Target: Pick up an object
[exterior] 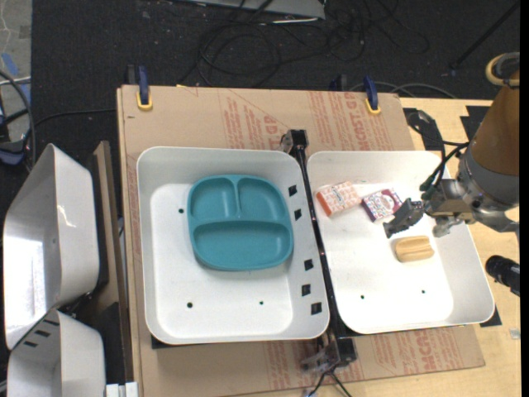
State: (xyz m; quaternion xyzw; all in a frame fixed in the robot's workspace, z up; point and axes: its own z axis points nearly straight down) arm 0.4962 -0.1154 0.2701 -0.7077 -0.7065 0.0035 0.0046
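Tan block (412,248) just below fingers (402,219); fingers' spread unclear, nothing visibly gripped

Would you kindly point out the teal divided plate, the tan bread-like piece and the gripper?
teal divided plate (240,222): camera view, middle ridge between its compartments.
tan bread-like piece (413,248): camera view, centre of its top.
gripper (405,217): camera view, dark fingertip end.

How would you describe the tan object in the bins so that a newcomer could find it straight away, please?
Look at the right-hand white bin, the one without the teal divided plate. Just below the gripper lies a small tan block. Unlike the red-and-white packet and the purple-and-white packet further up, it is plain and unprinted.
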